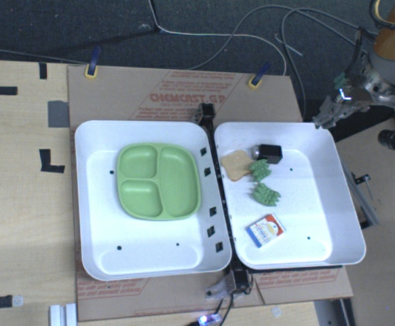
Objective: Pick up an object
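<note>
Though partly legible, red "CHEMCAST GP" print [184, 98] on cardboard; tool [328, 116] state untellable.

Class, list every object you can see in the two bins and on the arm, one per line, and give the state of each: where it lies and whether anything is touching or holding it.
green divided plate: flat in left bin, nothing on it
tan piece: flat in right bin, by the divider
black block: right bin, beside tan piece
two green toys: lying loose, mid bin
small card packet: flat, apart from the others
gripper: above right bin's far corner, holding nothing visible
</note>
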Action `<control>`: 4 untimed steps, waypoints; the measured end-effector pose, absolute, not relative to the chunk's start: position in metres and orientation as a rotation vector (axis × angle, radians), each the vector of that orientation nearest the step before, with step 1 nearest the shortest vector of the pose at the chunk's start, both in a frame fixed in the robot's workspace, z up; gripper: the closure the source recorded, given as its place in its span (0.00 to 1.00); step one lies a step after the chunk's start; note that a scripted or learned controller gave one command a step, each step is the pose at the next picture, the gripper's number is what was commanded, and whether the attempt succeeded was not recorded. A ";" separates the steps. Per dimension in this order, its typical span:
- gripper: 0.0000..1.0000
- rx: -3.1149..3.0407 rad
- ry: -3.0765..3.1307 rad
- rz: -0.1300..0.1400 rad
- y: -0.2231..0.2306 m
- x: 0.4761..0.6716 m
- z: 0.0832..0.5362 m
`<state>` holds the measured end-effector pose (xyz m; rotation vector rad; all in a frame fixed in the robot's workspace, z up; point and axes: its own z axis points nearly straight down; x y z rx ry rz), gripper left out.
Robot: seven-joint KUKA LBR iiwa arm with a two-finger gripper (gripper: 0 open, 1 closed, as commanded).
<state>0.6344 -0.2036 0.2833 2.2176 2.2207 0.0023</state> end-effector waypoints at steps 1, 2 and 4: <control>1.00 2.218 2.228 -0.002 -0.156 0.622 0.264; 1.00 2.219 2.228 -0.002 -0.112 0.605 0.248; 1.00 2.219 2.229 -0.003 -0.008 0.561 0.235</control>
